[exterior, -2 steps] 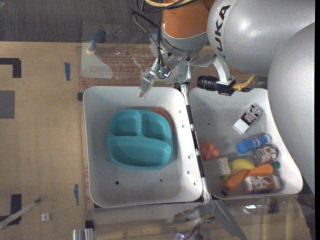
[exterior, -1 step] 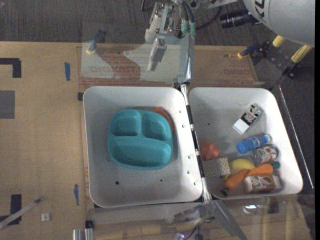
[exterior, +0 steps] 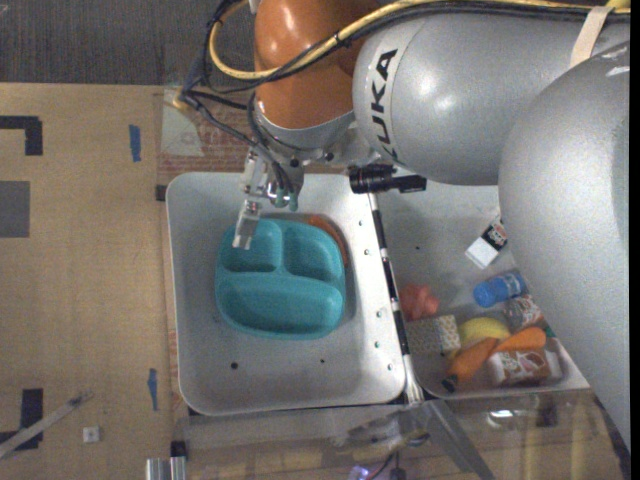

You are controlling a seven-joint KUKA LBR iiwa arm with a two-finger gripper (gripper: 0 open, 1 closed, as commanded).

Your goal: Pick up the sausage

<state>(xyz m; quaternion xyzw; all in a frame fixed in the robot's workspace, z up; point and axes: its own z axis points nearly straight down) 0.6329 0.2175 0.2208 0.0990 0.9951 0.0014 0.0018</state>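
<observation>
A brown-orange, rounded piece (exterior: 328, 230) that looks like the sausage pokes out along the far right rim of the teal divided plate (exterior: 285, 293) in the left bin (exterior: 200, 298). The plate hides most of it. My gripper (exterior: 246, 228) hangs below the orange wrist band, over the plate's upper left compartment, a short way left of that piece. I see nothing in its grasp.
The right bin (exterior: 400, 238) holds a pink-red lump (exterior: 420, 300), a yellow fruit (exterior: 484, 328), a carrot (exterior: 476, 358), a blue bottle (exterior: 498, 290), a small white box (exterior: 484, 251) and a packet (exterior: 522, 368). The arm's bulk covers that bin's far right part.
</observation>
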